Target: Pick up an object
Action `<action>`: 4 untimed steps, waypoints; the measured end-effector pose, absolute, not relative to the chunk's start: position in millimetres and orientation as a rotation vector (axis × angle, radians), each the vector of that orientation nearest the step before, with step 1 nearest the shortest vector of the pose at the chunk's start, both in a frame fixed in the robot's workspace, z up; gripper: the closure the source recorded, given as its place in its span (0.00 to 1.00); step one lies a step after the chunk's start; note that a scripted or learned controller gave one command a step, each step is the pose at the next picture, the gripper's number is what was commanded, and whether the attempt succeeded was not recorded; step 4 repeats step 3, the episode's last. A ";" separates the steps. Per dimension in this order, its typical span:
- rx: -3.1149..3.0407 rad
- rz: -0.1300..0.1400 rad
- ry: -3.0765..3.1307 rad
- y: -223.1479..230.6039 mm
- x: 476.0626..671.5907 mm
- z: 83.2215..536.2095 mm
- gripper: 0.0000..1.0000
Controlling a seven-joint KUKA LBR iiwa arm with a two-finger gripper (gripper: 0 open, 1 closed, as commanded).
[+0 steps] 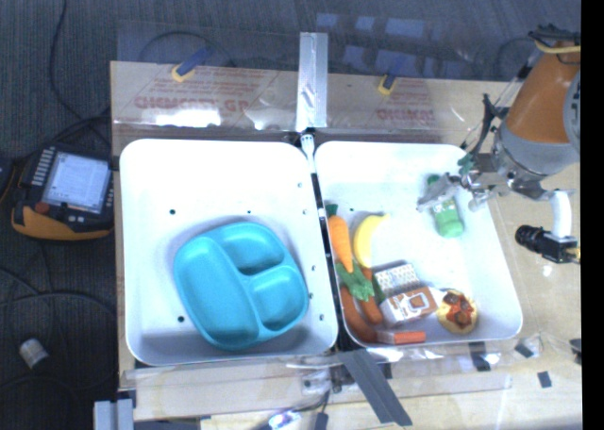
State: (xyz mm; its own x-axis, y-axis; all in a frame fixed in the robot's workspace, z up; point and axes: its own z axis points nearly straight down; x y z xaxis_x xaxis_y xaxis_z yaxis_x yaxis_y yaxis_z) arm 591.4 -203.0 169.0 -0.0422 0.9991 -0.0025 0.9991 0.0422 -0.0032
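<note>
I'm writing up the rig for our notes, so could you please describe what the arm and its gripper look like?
The arm has a rounded orange band above a grey wrist section. The gripper is small, metallic grey and silver. A thin dark cable runs beside the wrist.

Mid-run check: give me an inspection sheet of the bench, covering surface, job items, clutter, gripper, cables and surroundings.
Surface: bench bears two white bins, left bin and right bin.
Job's things: right bin holds a banana, carrot, small box, pastry-like item and green object.
Clutter: blue divided tray in left bin.
Gripper: gripper above the green object; grasp unclear.
Cables: dark cables on floor.
Surroundings: handheld control pendant on floor at left.
</note>
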 end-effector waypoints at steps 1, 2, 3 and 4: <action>-2.110 -0.013 -2.330 -213.2 618.7 97.3 0.00; -2.108 -0.008 -2.331 -213.0 618.0 105.1 1.00; -2.147 0.002 -2.294 -182.4 602.0 208.3 1.00; -2.147 0.002 -2.294 -182.4 602.0 208.3 1.00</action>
